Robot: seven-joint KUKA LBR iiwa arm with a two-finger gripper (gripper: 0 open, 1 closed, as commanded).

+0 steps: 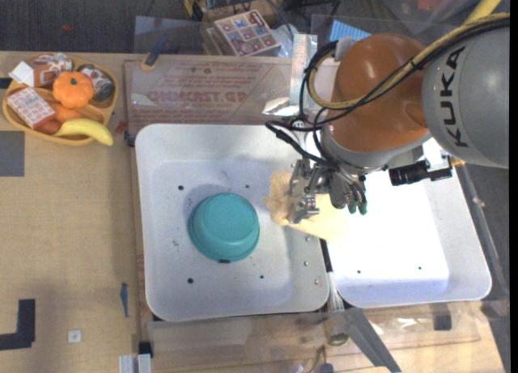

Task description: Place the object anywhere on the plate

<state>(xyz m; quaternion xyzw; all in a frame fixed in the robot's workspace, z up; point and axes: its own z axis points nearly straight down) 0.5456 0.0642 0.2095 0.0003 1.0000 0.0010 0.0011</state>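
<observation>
A round teal plate (224, 226) lies in the left white bin (162, 153), a little left of its middle. A pale yellow, soft-looking object (327, 226) sits at the seam between the two bins, with a second visible part of it to the right of the plate. My gripper (324, 196) hangs straight over this object, and the wrist hides the object's middle. The gripper is to the right of the plate, about a plate's width from its centre.
The right white bin (421, 258) lies under the arm. A clear plastic panel (210, 92) stands behind the left bin. A yellow dish of toy fruit (61, 104) rests on the bench at far left. Boxes and cables crowd the floor behind.
</observation>
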